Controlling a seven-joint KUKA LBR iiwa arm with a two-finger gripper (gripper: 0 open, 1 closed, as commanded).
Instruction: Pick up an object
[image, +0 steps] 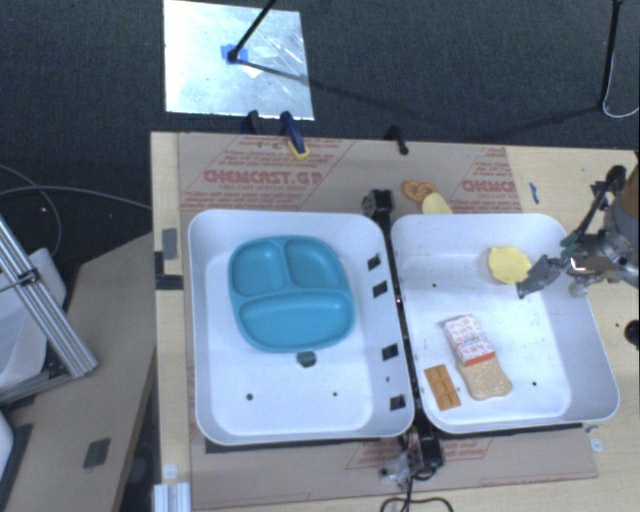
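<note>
**Snacks in the right bin, gripper above its far right side**

Nearest the camera, at about six o'clock in the right bin (585, 395), lie an orange cracker bar (442, 386) and, just beside it at three o'clock, a beige wafer packet (476, 357) with a red and white label. A yellow round piece (509, 263) sits toward twelve o'clock of the same bin, well apart from those two. The gripper (560, 272) hangs at three o'clock of the yellow piece, near it, over the bin's right side; its two dark fingers stand apart, with nothing between them. The left bin (215, 400) holds a blue divided plate (291, 292), with a small dark green object (306, 358) at the plate's six o'clock edge.
</note>
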